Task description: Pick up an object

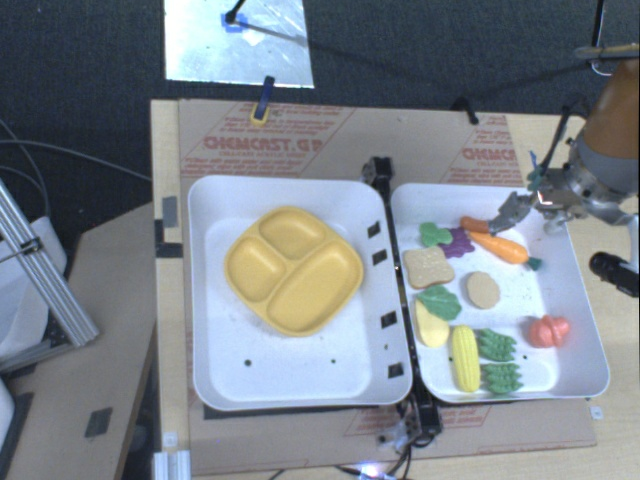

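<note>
Hovering end effector (527, 206) over right bin's (585, 313) far edge; grip state unclear
Carrot (495, 246) lies just beside it near far edge; yellow plate (293, 269) mid left bin (215, 368); corn (464, 357) at near edge

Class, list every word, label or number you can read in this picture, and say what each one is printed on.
"CHEMCAST GP", red print on the brown board behind the left white bin.
The same red print, upside down, on the board near the right white bin: too skewed to read surely.
Red print along the board's front edge: too small to read.
</note>
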`<state>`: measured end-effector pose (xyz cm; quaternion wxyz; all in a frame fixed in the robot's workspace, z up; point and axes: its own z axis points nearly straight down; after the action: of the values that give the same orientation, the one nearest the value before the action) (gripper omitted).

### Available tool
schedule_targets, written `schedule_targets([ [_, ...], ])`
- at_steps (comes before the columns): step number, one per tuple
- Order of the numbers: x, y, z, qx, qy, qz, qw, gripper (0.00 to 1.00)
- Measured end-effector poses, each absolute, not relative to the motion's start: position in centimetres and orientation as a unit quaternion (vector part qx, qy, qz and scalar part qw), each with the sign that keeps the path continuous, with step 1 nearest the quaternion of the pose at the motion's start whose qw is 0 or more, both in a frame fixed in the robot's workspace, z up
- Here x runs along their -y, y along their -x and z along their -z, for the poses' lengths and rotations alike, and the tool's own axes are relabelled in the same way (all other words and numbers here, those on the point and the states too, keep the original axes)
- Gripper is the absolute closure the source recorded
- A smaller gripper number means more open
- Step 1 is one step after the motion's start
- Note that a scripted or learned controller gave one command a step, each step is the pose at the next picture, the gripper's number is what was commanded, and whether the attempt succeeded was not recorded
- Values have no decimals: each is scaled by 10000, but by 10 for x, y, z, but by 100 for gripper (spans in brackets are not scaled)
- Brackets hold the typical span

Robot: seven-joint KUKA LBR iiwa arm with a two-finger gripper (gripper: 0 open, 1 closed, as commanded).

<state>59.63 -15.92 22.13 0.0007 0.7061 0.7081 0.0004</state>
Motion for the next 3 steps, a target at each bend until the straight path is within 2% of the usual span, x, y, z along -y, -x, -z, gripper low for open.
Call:
schedule_targets([
  [1, 63, -566, -182, -7114, -7028, -5, -34, 0],
  [2, -36, -566, -184, -7119, -7022, -21, -6, 0],
  [3, -29, -567, -195, -7087, -7055, -19, 10, 100],
])
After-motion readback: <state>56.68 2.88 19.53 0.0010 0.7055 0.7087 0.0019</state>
